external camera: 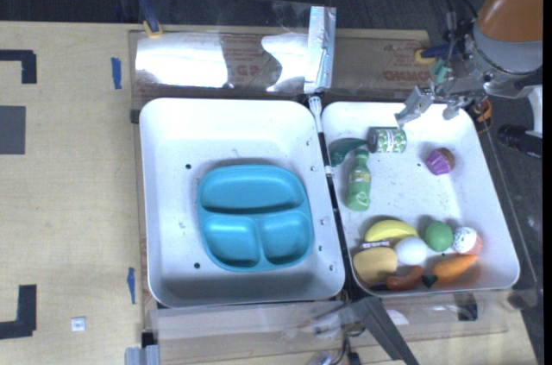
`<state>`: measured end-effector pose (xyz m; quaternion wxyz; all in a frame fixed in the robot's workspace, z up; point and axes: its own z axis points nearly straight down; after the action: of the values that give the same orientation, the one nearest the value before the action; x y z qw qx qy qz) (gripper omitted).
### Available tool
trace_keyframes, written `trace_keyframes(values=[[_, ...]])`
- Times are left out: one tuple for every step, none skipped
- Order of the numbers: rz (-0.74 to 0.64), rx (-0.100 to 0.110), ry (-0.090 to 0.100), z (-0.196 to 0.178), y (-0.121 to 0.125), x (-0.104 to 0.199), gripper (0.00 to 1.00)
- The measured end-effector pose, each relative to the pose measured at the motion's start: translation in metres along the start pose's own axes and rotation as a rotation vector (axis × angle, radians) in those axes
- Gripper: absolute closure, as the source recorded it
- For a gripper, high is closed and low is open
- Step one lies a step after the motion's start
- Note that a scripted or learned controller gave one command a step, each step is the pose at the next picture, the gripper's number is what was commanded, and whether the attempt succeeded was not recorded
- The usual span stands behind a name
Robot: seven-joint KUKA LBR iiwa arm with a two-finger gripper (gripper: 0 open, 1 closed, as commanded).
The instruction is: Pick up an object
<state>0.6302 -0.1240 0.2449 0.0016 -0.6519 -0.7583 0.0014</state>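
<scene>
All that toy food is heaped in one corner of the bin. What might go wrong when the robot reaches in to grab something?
The banana, egg and carrot touch each other in the right bin, so fingers may catch two or just push them around. The gripper hangs at the bin's far rim and might clip it going down. The small can lies on its side and may roll off.
</scene>
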Motion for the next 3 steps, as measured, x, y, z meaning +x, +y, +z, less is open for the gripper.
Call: trace_keyframes(values=[[-0.181, 0.003, 0.002, 0.088, -0.012, -0.03, 0.0], [-0.234, -0.006, -0.003, 0.061, -0.007, -0.022, 0.0], [-0.191, -0.007, 0.001, 0.149, -0.032, -0.086, 0.0]])
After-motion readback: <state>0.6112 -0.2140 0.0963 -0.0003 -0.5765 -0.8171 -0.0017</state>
